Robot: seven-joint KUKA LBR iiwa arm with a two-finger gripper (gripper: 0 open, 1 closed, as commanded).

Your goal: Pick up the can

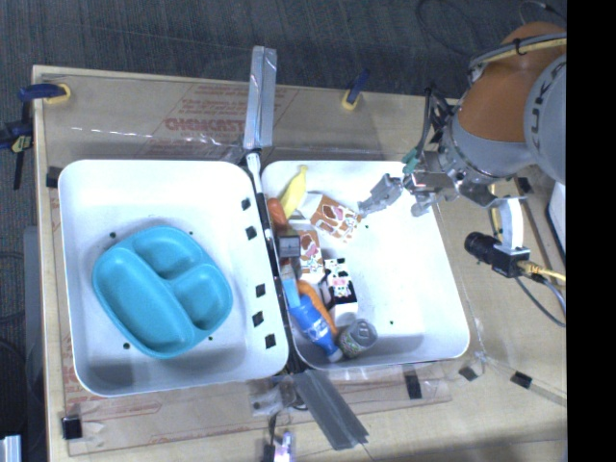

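Observation:
The can [357, 336], small and grey-green with its round end facing up, sits near the front edge of the right bin [423, 287]. It touches a blue bottle [313, 321] on its left. My gripper [399, 200] hovers over the back part of the right bin, well behind the can and slightly to its right. Its fingers are spread open with nothing between them. One finger [380, 192] points toward a brown-and-white patterned box [334, 218].
Clutter lines the right bin's left wall: a yellow banana [295, 188], an orange item [276, 210], small cartons [310, 251], and a black-and-white box [338, 285]. The left bin [87, 191] holds a blue sectioned tray [162, 287]. The right bin's floor shows bare white on its right side.

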